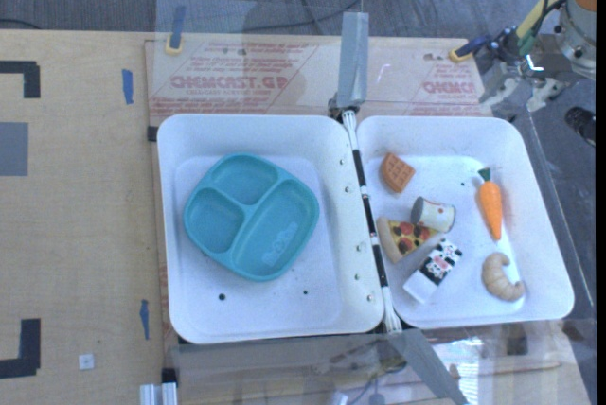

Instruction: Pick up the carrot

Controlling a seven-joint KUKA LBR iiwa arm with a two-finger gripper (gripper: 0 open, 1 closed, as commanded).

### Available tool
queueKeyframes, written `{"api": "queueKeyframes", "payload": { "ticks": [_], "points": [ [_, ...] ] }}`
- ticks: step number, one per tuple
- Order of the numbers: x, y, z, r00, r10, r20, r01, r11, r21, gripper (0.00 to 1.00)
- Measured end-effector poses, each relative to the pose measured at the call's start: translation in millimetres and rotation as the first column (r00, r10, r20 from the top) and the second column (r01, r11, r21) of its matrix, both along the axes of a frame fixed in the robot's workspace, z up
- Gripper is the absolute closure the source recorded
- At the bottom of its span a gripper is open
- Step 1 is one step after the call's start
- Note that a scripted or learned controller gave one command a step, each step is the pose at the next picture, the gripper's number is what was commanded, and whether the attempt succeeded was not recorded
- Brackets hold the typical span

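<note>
I saw the carrot [490, 207] untouched in the right bin [549, 294], my gripper [519, 83] spread, well beyond its rim.

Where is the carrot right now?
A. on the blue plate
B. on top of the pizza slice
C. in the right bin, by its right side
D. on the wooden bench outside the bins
C. The carrot lies in the right bin, close to its right wall, with the croissant just below it in the view.
</note>
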State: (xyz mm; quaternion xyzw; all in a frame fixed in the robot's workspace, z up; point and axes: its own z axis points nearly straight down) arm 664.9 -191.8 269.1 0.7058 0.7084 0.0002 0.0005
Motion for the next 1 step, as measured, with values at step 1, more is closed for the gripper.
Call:
{"api": "queueKeyframes", "payload": {
  "ticks": [1],
  "points": [
    [-67.9, -32.4, -87.0, 1.0, 0.027, 0.0, -0.027, 1.0, 0.0, 0.0]
  ]
}}
